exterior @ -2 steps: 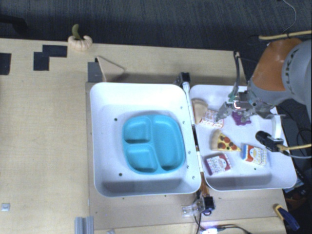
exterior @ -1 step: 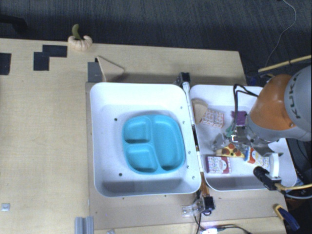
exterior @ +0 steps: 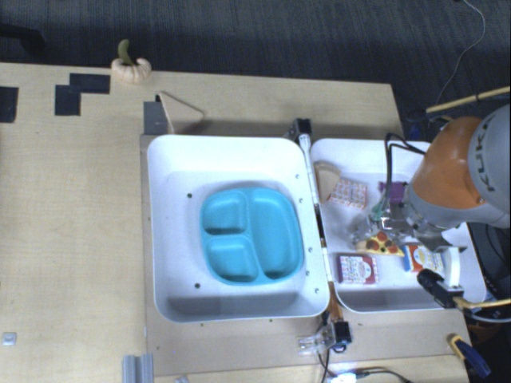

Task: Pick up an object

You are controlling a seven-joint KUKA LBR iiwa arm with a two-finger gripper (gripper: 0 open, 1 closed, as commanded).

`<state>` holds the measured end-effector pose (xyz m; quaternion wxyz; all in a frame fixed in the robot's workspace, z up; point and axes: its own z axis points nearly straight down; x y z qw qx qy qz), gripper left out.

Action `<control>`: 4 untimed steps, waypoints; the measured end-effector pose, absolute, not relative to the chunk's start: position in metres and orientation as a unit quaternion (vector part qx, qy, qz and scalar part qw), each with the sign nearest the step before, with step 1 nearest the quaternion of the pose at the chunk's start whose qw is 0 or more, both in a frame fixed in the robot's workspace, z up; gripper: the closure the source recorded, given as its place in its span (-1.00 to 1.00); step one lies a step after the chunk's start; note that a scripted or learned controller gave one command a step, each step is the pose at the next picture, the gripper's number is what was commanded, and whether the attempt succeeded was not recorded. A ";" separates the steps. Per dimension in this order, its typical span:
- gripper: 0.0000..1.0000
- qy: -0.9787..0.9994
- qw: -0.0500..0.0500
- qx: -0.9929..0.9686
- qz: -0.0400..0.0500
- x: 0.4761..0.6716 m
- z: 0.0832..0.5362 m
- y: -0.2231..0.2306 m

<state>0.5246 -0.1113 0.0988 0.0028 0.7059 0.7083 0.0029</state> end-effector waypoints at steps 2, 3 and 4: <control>1.00 0.708 0.001 0.707 0.000 0.564 0.139 -0.152; -1.00 0.708 0.001 0.706 0.001 0.565 0.139 -0.151; -1.00 0.708 0.003 0.706 0.002 0.543 0.087 -0.113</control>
